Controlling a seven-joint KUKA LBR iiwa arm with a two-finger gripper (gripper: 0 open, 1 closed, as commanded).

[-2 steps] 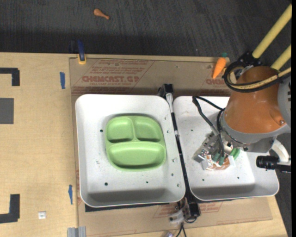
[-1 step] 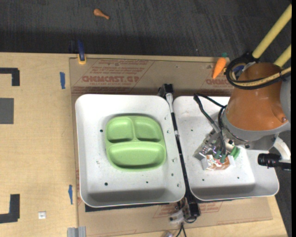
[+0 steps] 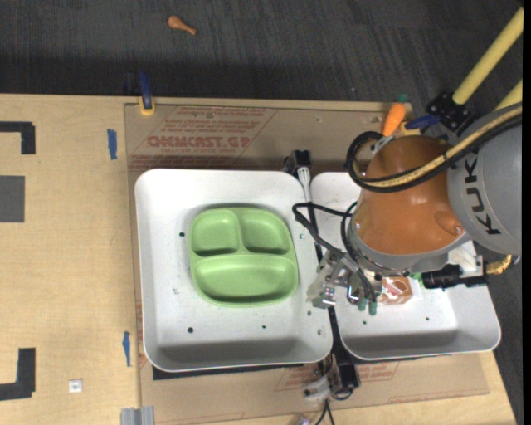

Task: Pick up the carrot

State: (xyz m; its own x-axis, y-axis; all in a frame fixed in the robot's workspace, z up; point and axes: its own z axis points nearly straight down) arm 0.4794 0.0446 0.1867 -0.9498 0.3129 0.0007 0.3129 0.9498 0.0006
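Observation:
The carrot [image 3: 395, 118] is a small orange piece with a green end. It shows just past the top edge of the arm, near the back of the bench beyond the right bin [image 3: 431, 336]. My gripper [image 3: 347, 290] hangs low over the left side of the right bin, close to the wall between the two bins and well in front of the carrot. The arm's wide orange band [image 3: 406, 199] covers much of that bin. Nothing can be made out in the gripper.
A green divided plate [image 3: 243, 254] lies in the left bin [image 3: 162, 274]. A small reddish and white item [image 3: 397, 290] lies in the right bin beside the gripper. Black cables [image 3: 305, 217] run along the bins' shared wall. An orange scrap [image 3: 181, 25] lies on the dark floor behind.

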